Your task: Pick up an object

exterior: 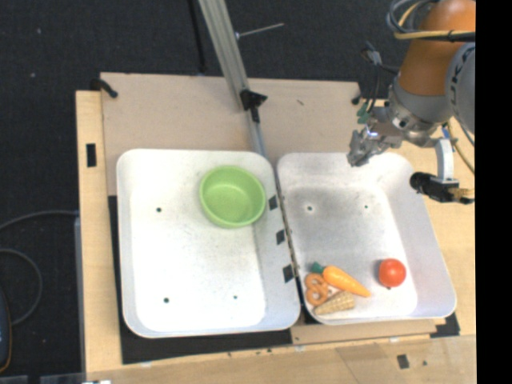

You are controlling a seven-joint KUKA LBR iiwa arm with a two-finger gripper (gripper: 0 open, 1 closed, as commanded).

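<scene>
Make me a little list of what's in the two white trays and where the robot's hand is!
left bin: holds a green bowl, upright, near the bin's far right corner
right bin: holds toy food along its near edge
carrot: orange, lying by the pretzel and the corn
tomato: red, apart from the other food, to their right
gripper: over the far edge of the right bin, far from the food
held: nothing seen in the gripper

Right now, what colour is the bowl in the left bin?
Light green; the bowl shows clearly in the camera view.
</scene>
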